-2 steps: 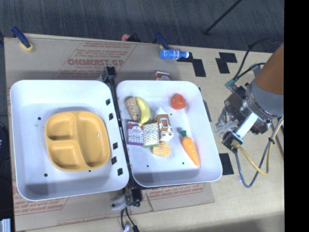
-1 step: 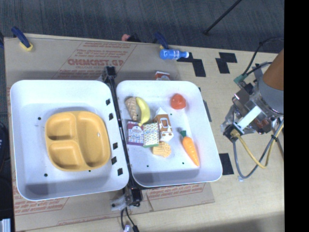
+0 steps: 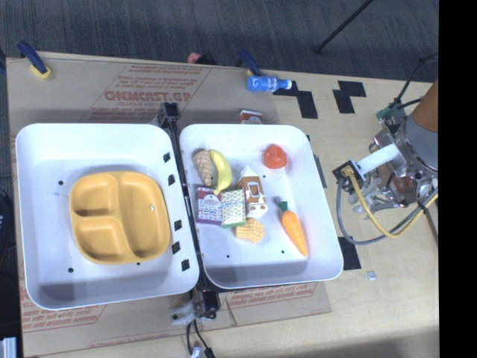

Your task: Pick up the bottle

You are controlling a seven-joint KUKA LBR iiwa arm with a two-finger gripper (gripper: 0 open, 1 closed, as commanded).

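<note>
The blue bottle (image 3: 262, 84) is seen lying on its side on the bench, just beyond the far rim of the right bin (image 3: 253, 263), probably where a reach from the right is unobstructed. The gripper (image 3: 393, 187) is held well right of that bin, and its opening cannot be told. "CHEMCAST" is printed in red on the cardboard (image 3: 149, 95); the bottle's label cannot be read.

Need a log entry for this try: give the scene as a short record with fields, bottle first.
bottle: blue, lying on the bench beyond the right bin, outside both bins
left bin: yellow divided plate
right bin: banana, tomato, carrot, small cartons
claw: over the bench, right of the right bin, apart from the bottle
</note>
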